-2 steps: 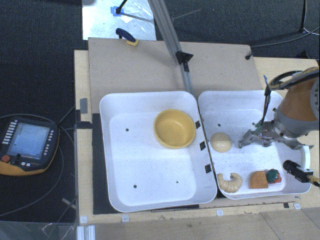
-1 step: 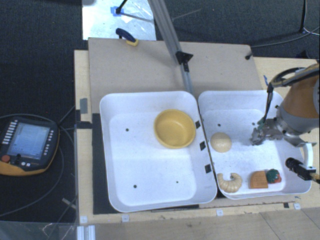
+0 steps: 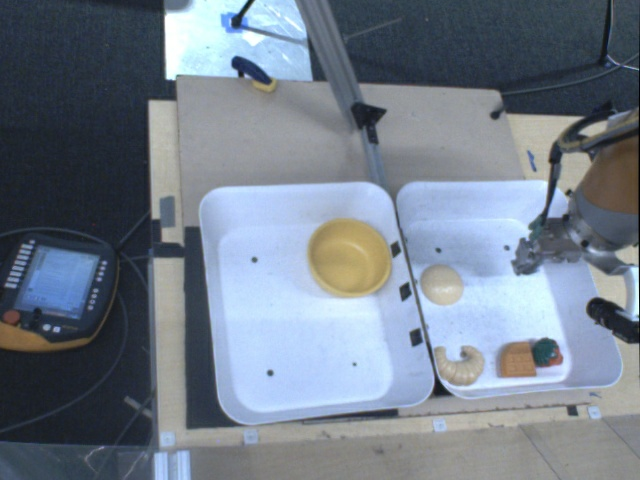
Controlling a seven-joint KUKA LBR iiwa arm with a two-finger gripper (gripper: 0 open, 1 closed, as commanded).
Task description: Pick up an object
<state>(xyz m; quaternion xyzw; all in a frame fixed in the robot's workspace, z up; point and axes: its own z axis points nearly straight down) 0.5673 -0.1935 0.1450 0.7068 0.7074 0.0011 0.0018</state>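
Observation:
In the right bin (image 3: 470, 203) lie a cream round object (image 3: 441, 284), a pale curved croissant-like piece (image 3: 459, 364) and an orange block with a green and red piece on it (image 3: 530, 357). A yellow bowl (image 3: 348, 256) sits in the left bin (image 3: 240, 368) near its upper right. My gripper (image 3: 527, 259) hangs over the right side of the right bin, to the right of the cream object and apart from it. Nothing shows between its fingers.
A metal pole (image 3: 340, 63) slants across the board behind the bins. A teach pendant (image 3: 52, 288) lies on the floor at the left. The arm's body (image 3: 610, 193) reaches in over the right bin's right edge.

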